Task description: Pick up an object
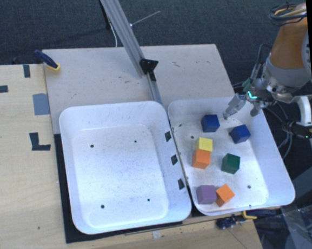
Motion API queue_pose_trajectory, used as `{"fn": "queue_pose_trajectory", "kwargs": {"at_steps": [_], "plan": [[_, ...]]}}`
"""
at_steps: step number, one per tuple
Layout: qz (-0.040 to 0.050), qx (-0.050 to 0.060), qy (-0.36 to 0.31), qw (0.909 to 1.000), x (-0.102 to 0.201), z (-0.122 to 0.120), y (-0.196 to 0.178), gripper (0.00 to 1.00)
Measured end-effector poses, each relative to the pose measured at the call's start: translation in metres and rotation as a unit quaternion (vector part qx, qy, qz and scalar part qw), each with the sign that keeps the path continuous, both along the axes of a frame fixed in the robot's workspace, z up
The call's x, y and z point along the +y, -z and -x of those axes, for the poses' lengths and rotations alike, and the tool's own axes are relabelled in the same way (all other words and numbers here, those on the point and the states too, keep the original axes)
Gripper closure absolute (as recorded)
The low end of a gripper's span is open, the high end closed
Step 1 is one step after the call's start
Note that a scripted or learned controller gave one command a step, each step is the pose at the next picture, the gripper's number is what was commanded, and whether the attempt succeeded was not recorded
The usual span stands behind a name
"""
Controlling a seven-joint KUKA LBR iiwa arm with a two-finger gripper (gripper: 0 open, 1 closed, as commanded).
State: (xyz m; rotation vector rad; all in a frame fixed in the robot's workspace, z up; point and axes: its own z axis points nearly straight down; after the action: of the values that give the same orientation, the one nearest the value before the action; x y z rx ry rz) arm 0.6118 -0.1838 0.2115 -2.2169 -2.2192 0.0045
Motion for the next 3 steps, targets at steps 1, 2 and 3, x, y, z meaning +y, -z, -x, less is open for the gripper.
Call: {"fn": "queue_pose_trajectory", "kwargs": {"at_steps": [1, 2, 3], "plan": [[0.0012, -0.002, -0.001, 1.0000, 0.000, -0.001, -0.003, 0.00], [0.0010, 0.000, 0.000, 1.0000, -0.004, 0.004, 0.043, 0.00], [0.0026, -0.003, 0.000, 1.0000, -0.010, 0.005, 0.086, 0.00]]}}
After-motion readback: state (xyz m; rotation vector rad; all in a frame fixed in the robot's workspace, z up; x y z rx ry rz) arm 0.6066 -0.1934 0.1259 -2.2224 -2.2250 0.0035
